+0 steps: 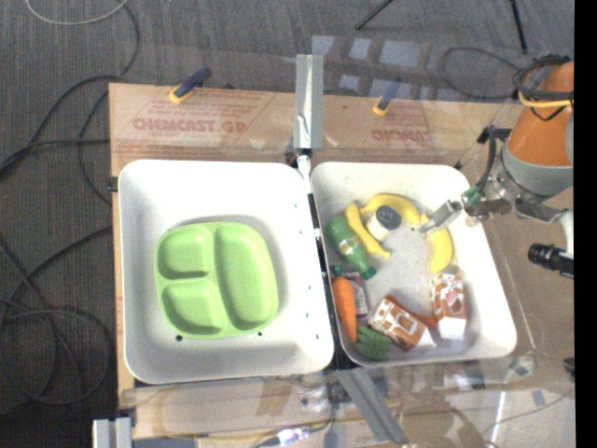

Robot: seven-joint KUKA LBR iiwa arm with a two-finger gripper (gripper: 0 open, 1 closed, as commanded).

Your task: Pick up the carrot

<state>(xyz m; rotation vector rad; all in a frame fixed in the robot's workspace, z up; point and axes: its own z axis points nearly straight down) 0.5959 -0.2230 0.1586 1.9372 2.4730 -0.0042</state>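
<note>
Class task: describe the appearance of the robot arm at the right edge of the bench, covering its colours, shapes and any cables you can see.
The arm has a rounded orange section above a pale grey wrist housing. A dark cable loops around its top. From the wrist a slim metallic hand extends, with a small green marking near its base. A dark cylindrical fitting sits just below the wrist.

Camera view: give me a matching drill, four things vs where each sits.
Things:
1. orange carrot
2. light green divided plastic plate
3. yellow banana
4. gripper

Places:
A. left bin
B. along the right bin's left wall, near the front
C. over the right bin's rear right part
D. rear middle of the right bin

Pairs: 1-B, 2-A, 3-D, 4-C
</note>
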